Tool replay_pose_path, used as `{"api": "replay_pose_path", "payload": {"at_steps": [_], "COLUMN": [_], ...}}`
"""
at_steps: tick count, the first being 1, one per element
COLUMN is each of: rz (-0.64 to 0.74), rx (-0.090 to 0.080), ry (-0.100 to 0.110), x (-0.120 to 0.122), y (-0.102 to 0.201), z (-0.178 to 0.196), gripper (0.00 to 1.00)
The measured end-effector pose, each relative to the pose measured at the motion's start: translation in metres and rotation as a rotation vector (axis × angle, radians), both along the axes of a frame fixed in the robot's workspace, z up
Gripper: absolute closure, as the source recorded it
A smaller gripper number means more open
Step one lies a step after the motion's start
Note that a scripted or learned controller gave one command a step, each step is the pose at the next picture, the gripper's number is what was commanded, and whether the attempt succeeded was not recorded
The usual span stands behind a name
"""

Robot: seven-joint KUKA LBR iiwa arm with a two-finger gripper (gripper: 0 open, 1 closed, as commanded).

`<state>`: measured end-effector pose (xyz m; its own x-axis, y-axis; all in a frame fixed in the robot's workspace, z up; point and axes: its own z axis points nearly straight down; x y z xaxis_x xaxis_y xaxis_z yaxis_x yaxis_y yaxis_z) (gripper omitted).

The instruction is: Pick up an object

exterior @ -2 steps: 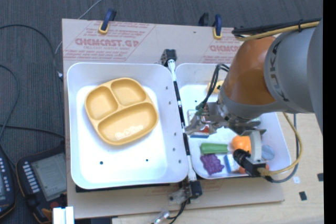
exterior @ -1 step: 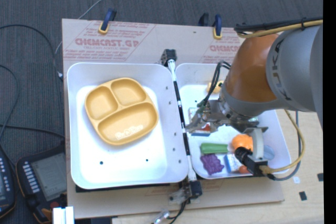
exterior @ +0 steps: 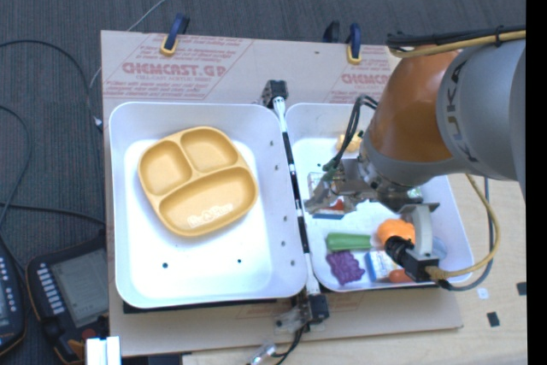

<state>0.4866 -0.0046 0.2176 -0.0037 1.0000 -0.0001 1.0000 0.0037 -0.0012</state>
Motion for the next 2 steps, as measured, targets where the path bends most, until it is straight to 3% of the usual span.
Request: {"api": "replay_pose_path", "payload": {"at_steps": [2], "rz": [0.002], "rx": [0.000], "ry": [0.001], "x": [0.0019], "y": [0.0005], "z": [0.0180], "gripper": [1.00]}}
